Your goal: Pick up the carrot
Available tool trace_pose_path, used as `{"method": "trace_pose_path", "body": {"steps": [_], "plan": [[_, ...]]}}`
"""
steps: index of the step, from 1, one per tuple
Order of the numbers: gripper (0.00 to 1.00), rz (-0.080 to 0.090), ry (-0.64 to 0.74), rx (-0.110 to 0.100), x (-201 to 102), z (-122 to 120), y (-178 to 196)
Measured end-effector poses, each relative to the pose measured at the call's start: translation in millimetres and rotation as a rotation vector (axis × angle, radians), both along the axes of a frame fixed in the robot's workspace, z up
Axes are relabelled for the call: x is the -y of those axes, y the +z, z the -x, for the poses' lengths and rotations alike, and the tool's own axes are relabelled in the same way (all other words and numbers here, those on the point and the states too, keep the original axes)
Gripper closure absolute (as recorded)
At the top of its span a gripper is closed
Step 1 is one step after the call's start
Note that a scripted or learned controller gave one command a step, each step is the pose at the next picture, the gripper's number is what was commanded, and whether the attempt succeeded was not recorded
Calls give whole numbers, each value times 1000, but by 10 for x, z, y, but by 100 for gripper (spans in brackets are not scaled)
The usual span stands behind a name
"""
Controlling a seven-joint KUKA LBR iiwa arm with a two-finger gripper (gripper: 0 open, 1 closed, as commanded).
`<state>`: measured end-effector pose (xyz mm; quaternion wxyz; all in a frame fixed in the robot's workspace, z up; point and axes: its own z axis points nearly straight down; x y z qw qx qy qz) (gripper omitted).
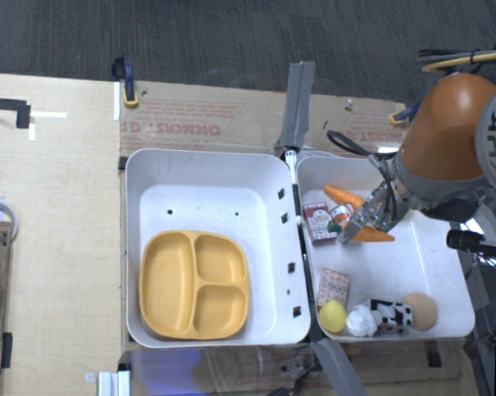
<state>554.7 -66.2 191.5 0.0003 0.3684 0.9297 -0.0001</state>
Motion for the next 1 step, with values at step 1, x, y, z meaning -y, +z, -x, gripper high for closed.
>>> {"method": "trace_pose_path", "body": {"steps": [1], "plan": [[100,1,-298,0,-31,-754,318]]}}
